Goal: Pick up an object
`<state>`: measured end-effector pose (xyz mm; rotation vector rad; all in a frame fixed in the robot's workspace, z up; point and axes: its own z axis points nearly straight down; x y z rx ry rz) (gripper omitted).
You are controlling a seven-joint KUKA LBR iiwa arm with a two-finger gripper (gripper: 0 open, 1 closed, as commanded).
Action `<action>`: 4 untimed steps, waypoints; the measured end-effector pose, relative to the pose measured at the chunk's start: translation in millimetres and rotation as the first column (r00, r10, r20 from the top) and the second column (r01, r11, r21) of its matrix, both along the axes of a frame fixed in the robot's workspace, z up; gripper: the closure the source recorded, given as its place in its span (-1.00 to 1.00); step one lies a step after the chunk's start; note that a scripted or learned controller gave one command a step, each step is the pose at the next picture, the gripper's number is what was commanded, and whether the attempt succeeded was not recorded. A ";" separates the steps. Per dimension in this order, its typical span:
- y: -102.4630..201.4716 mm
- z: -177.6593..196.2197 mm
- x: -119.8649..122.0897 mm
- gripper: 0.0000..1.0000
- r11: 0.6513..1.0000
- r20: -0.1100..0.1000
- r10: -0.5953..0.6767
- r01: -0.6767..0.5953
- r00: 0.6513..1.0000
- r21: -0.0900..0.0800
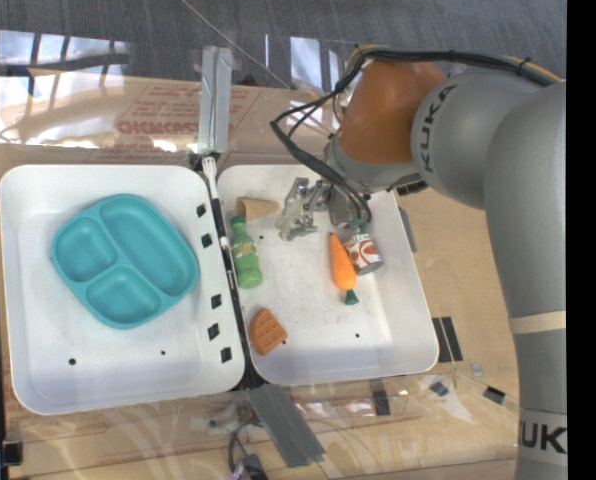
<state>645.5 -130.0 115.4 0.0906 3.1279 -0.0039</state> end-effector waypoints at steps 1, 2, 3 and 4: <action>0.3 11.1 1.4 1.00 1.000 0.006 0.002 -0.002 1.000 -0.001; -41.6 -23.6 3.2 1.00 0.997 -0.010 0.080 -0.080 0.997 0.001; -40.5 -10.2 6.0 1.00 0.997 0.000 0.083 -0.083 0.997 -0.001; -40.1 1.5 7.9 1.00 0.996 0.009 0.085 -0.085 0.996 -0.004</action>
